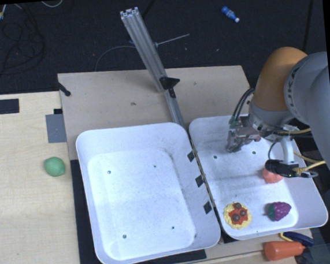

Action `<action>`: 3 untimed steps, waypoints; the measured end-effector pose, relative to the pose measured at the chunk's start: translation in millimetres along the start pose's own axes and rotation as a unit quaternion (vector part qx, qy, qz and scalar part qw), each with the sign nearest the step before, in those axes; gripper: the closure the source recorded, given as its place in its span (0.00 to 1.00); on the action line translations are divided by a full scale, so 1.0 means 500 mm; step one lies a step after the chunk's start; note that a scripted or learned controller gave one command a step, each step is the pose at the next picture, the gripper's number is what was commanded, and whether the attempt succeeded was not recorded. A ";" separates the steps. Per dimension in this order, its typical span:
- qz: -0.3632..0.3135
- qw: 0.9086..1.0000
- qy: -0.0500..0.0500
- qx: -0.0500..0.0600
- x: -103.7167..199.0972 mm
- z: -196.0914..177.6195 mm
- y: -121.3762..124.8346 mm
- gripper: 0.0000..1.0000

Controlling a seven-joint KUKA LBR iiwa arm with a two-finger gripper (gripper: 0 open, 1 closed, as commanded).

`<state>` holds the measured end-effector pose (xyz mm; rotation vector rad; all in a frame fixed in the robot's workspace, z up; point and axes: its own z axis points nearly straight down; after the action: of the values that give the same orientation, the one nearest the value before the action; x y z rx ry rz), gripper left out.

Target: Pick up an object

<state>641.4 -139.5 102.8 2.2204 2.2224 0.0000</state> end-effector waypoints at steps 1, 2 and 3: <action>0.001 1.000 0.000 -0.002 0.000 -0.113 -0.017 1.00; 0.001 1.000 0.000 -0.002 -0.004 -0.239 -0.018 1.00; 0.000 1.000 0.000 0.000 -0.004 -0.243 -0.018 1.00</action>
<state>632.4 -141.6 224.2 2.2213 2.2217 -0.0004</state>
